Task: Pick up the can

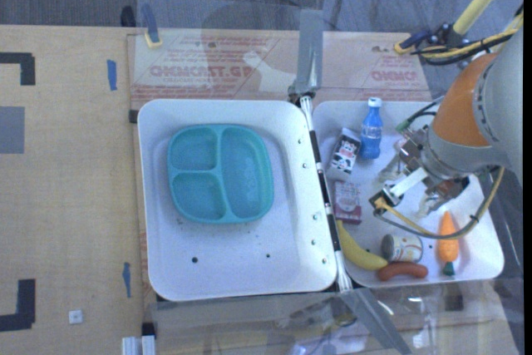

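Approach step, it is judged: the gripper (434, 199) is seen hovering at the right of the frame over the right bin (490, 262), and the can (401, 246) is not yet taken. Whether the gripper is spread or closed cannot be told. The can is found lying on its side at lower right, near the gripper, below and to its left. A shift down-left and a descent are called for next. Crowding is noted: a banana (359, 252) just beside on the left, a sausage (403, 270) just beneath, a carrot (449, 235) near on the right. A bottle (371, 129), a carton (346, 154) and a teal plate (220, 173) are placed well apart.
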You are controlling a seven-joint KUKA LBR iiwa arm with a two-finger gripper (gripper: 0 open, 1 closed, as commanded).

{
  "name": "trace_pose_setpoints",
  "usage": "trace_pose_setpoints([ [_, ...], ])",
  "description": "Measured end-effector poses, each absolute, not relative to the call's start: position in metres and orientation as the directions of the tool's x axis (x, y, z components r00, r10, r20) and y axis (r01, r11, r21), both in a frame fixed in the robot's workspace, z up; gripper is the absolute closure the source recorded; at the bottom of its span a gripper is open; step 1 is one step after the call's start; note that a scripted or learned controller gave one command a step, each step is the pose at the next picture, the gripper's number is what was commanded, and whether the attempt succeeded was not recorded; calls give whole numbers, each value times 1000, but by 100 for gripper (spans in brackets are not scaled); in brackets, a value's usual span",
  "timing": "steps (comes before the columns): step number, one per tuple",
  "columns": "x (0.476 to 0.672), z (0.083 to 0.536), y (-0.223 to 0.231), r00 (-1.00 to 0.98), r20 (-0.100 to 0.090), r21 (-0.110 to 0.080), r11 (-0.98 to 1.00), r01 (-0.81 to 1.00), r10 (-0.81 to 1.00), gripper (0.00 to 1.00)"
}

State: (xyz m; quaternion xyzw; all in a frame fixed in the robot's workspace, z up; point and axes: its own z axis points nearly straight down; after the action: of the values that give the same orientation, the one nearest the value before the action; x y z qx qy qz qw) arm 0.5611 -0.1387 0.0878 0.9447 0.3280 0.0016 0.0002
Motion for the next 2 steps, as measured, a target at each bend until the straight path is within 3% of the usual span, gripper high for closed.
trace_pose_setpoints([
  [1,613,274,-121,841,-1,-1,-841,541,541,0],
  [2,509,188,-155,739,-1,-3,-739,674,674,0],
])
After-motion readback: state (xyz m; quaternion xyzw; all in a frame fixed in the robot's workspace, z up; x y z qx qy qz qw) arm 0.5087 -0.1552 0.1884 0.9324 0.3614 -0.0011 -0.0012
